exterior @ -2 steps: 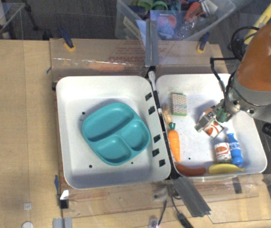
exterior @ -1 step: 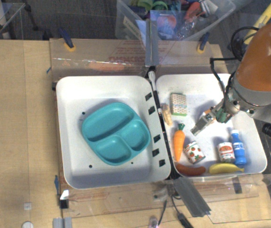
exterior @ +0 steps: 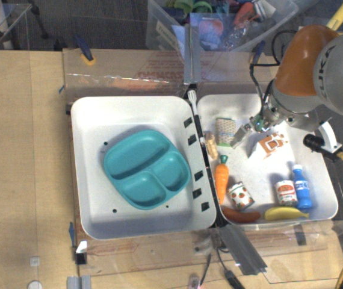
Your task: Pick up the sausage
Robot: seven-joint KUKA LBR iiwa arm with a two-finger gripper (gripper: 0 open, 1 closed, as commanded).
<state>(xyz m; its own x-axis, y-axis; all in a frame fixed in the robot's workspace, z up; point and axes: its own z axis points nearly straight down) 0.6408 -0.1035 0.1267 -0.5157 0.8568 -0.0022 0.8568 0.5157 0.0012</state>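
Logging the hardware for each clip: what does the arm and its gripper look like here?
The arm is grey with rounded links, dark lettering on its side and a broad orange band above the wrist. Black cables loop along the wrist. The gripper is small, metallic grey, with greenish bits. A white fitting with a black knob sticks out nearby.

The sausage (exterior: pixel 242 215) lies against the right bin's near wall (exterior: pixel 280 223), hemmed in: a small can (exterior: pixel 240 195) touches it from behind, the banana (exterior: pixel 284 212) sits just beside its right end, and the carrot (exterior: pixel 221 182) stands near its left end. Beyond the can, bare bin floor opens toward the end effector (exterior: pixel 257 124) and the orange-and-white box (exterior: pixel 273 143).
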